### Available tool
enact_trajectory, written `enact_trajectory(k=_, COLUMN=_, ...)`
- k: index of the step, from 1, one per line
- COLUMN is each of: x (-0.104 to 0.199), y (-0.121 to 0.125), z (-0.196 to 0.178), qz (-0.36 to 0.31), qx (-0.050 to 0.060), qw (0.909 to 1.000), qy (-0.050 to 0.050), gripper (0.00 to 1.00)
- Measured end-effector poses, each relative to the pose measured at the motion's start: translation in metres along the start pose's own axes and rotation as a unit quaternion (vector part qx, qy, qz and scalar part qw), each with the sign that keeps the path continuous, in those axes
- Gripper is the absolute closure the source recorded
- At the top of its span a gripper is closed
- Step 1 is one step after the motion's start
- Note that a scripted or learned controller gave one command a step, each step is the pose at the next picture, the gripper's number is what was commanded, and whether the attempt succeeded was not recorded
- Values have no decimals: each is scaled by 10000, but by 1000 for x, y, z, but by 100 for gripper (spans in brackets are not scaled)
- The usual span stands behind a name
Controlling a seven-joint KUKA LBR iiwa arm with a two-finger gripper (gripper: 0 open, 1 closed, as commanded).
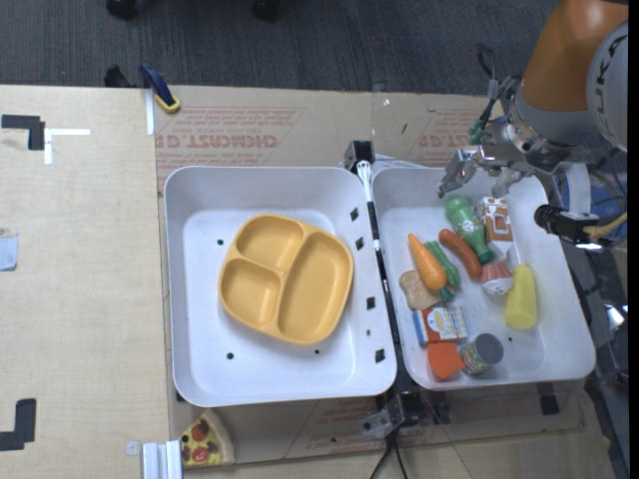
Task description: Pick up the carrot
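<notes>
Orange carrot (426, 261) lies at seven o'clock below my gripper (486, 175), fingers spread, empty; I'd descend across its middle, avoiding the green bottle (460, 213).

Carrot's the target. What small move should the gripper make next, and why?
Probably shift the gripper toward the bin's near-left and lower it over the carrot. It hangs above the right bin's far edge, apart from the carrot, which lies among other toys.

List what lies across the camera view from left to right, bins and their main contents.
Left bin → yellow divided plate → right bin rim → carrot → red chili → yellow bottle.
</notes>
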State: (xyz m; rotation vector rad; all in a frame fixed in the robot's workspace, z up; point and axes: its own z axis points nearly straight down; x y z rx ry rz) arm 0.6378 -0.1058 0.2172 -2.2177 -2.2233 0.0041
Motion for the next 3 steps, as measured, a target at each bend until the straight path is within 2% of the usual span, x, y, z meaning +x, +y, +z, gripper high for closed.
enact_trajectory(k=1, x=12, y=-1, z=125, qz=-347, qx=-15, qw=9994, qy=-2, gripper=0)
enact_trajectory(k=2, x=11, y=-52, z=126, qz=233, qx=-5, qw=9997, qy=4, gripper=0)
enact_trajectory(k=3, x=9, y=-48, z=112, qz=248, qx=-55, qw=9997, qy=-3, gripper=100)
